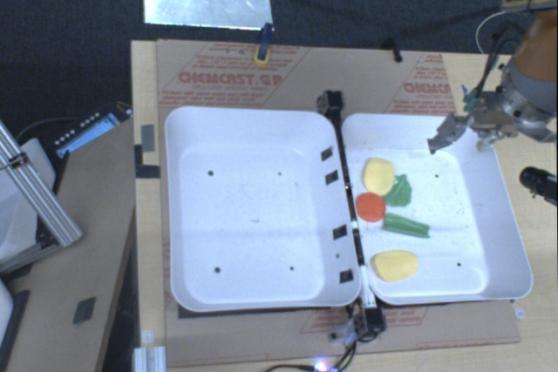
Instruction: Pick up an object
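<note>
Under both bins, brown cardboard [228,65] reads CHEMCAST GP in red; right bin [488,213] holds two yellow pieces [378,175], orange disc [370,206], green items [406,226]; gripper [446,133] above its top edge, nothing held, finger gap unclear

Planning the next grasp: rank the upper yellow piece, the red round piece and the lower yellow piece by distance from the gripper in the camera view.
1. Upper yellow piece, nearest the gripper, upper right bin.
2. Red round piece, by the divider.
3. Lower yellow piece, near the front edge.
</note>
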Motion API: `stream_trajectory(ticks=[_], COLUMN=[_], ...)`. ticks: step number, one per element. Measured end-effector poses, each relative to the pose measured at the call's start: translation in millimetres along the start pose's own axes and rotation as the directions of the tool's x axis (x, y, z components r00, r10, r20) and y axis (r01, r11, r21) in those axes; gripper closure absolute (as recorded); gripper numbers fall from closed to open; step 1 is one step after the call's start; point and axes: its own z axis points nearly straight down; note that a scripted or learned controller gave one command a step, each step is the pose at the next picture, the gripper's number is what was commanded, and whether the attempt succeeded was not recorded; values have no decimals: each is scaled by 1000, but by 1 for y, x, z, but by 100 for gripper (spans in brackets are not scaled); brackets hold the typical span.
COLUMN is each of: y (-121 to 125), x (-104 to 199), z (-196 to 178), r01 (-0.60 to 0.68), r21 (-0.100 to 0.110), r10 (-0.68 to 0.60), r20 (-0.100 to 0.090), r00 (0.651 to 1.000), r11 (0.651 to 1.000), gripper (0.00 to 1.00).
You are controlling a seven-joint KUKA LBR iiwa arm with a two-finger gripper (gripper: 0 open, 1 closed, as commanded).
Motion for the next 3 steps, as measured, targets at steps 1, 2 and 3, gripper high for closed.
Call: stream_trajectory(ticks=[1,2,3], y=[26,52,11], x=[64,107,76], z=[108,37,73], r01=[5,6,-4], r21=[-1,-6,5], r10=[-5,-6,4], r20=[-2,-1,0], r00=[1000,1000,1000], r11=[1000,1000,1000], gripper=[0,0,0])
